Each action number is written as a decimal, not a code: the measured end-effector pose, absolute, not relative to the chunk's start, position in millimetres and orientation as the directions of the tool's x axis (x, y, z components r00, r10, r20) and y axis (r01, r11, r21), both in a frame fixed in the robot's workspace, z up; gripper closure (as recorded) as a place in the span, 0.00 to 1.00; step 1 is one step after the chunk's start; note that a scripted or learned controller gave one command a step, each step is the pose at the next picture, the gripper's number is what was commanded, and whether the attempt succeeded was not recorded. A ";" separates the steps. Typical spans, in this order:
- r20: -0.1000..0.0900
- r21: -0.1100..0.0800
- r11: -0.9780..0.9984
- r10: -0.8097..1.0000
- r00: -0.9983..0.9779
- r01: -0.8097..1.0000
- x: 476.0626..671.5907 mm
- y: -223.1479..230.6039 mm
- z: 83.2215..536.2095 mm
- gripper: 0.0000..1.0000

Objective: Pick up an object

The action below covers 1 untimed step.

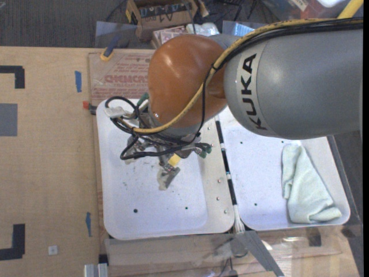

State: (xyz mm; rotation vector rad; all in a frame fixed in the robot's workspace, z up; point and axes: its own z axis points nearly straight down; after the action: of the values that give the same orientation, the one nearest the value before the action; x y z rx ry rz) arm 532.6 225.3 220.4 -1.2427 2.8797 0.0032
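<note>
Gripper (167, 176) hangs low over the left bin (124, 212), mid-frame (grip state? can't tell from here). The only 1 object, a pale cloth (305, 186), lies well right in the other bin (259, 212), long axis running top-to-bottom.

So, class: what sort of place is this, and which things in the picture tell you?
Probably a robotics lab or test bench: a KUKA arm reaches over two white bins, cables dangle at its wrist, and blue tape marks dot the wooden bench.
</note>
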 end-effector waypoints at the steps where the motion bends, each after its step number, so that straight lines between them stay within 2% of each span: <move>1: -0.006 -0.001 0.569 -0.823 -0.569 -0.823 500.1 204.8 103.9 0.00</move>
State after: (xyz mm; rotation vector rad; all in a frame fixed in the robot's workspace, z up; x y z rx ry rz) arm 500.1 204.8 103.9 -1.4564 2.7777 0.0030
